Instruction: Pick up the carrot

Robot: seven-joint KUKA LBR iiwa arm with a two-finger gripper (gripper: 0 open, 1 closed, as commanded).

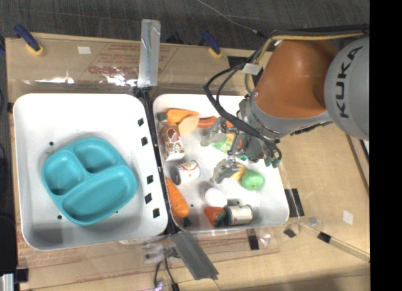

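Here the claw (pixel 233 158) hangs mid-bin, open or closed I cannot tell, well apart from the carrot (pixel 176 200) lying at seven o'clock against the right bin (pixel 279 203) wall, so not yet aligned.

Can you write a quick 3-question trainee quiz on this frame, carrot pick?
1. True or false: the carrot lies in the right bin, against its left wall.
2. What sits in the left bin? A) teal divided plate B) green mug C) red bowl
3. Fill in: the green fruit lies on the ____ side of the right bin, away from the carrot.

Key: 1 true; 2 A; 3 right
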